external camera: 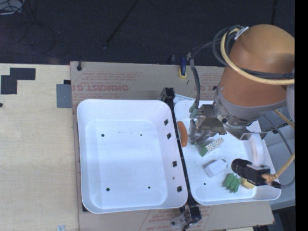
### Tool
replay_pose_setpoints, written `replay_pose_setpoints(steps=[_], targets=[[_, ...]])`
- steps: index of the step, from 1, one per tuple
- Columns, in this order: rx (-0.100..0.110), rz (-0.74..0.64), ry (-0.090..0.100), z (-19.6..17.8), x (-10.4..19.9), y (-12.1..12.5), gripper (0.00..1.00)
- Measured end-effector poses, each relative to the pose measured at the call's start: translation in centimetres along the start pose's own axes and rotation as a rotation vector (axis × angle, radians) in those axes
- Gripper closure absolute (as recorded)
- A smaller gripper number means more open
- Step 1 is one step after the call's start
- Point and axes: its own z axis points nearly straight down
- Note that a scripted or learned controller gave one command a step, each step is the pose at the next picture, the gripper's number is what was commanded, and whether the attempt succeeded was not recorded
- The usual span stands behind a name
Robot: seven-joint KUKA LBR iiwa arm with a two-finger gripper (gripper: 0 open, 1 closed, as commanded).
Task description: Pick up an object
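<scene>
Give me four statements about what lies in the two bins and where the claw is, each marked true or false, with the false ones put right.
1. The orange oblong object lies in the view's right white bin, close to that bin's left wall. True.
2. The small green knobbly object lies in the view's left bin. False: the small green knobbly object lies in the right white bin, near its front edge.
3. The claw is over the right white bin, close to the orange oblong object. True.
4. The pale grey block rests on the bare bench outside both bins. False: the pale grey block lies inside the right white bin.
</scene>
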Motion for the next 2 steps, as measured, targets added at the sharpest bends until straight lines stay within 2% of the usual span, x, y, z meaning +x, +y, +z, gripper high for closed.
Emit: replay_pose_setpoints(steps=[1,2], targets=[[-0.015,0.0,0.001,-4.8,-6.2,-0.5,1.0],[-0.005,-0.009,0.003,0.3,-2.1,0.2,1.0]])
